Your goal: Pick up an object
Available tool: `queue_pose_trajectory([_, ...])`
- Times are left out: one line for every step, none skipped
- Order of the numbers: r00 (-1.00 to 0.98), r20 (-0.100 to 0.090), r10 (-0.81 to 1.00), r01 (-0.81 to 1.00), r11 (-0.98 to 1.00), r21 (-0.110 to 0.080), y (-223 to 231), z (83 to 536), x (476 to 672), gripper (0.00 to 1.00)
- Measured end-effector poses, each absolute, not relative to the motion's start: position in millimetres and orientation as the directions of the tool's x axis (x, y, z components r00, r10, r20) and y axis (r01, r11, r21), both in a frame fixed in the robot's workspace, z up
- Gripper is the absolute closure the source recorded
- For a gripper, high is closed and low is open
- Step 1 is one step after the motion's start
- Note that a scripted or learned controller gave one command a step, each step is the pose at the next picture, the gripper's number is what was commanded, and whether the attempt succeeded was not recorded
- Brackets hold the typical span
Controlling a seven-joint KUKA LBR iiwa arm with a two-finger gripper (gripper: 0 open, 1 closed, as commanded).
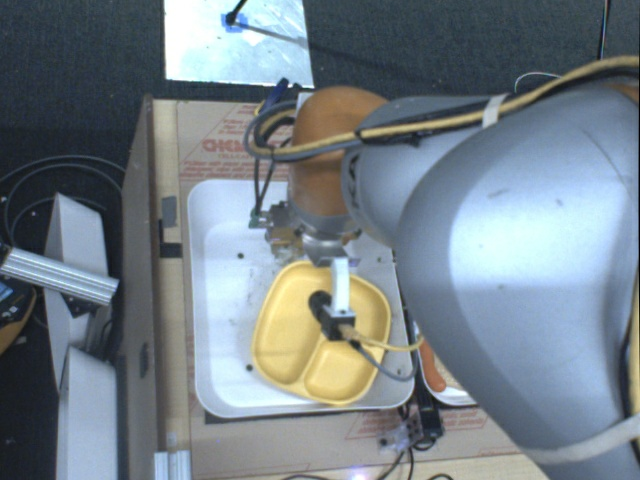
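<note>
1. Position. The gripper (312, 246) is hanging over the left bin (212, 298), above the far rim of the plate (285, 333). Whether it is spread or closed cannot be told, because the wrist and the arm (500, 268) are covering it from above. No object is seen in its grasp.

2. Target. The plate is yellow and split into three compartments. It is lying flat in the near half of the bin, close to the near wall, and it looks to be the only thing there worth picking. A few dark specks (241, 258) are lying on the bin floor beside it, too small to identify.

3. Governing relation. From the gripper, the body of the plate is lying toward the bottom of the view, so the gripper is standing over the plate's edge and not over its middle. The plate is nearly as wide as it is long (no clear long axis is offering itself), so the rim is probably the only part thin enough to pinch.

4. Judgement. A straight drop here is likely to meet the far rim or the bin floor just beyond it. The grasp is not yet made.
</note>
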State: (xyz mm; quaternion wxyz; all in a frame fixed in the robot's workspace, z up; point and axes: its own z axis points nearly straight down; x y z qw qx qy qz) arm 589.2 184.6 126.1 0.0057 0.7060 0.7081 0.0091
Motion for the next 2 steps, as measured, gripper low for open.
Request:
queue_pose_trajectory([-0.005, 0.002, 1.000, 1.000, 0.005, 0.003, 233.2, 234.1, 581.1, 1.00])
queue_pose_trajectory([-0.009, 0.001, 1.000, 1.000, 0.009, 0.003, 232.7, 243.9, 581.4, 1.00])
